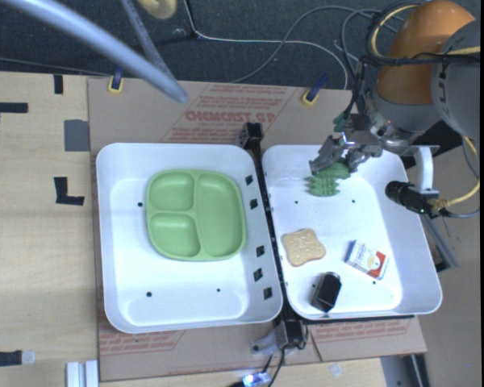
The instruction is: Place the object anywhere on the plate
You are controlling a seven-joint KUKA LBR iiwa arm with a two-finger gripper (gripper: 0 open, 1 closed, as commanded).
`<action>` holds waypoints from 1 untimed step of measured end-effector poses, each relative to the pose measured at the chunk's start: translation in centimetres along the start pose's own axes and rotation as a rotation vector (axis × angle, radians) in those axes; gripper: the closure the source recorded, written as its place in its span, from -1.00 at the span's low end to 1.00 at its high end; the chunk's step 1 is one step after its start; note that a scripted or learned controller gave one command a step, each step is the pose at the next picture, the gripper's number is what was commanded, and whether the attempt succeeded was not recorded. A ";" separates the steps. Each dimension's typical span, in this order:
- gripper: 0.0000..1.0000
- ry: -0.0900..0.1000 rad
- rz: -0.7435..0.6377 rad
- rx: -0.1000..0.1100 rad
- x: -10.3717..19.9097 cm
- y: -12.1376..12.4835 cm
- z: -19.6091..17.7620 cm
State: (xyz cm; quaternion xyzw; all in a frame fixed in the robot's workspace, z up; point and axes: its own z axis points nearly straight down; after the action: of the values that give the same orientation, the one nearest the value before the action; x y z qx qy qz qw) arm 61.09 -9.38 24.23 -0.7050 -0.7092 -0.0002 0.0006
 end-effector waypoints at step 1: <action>1.00 -0.001 0.001 0.002 4.7 0.0 1.3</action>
State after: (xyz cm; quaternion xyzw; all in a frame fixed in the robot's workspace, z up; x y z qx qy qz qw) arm 61.02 -4.66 22.94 -0.7055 -0.7087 0.0008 0.0009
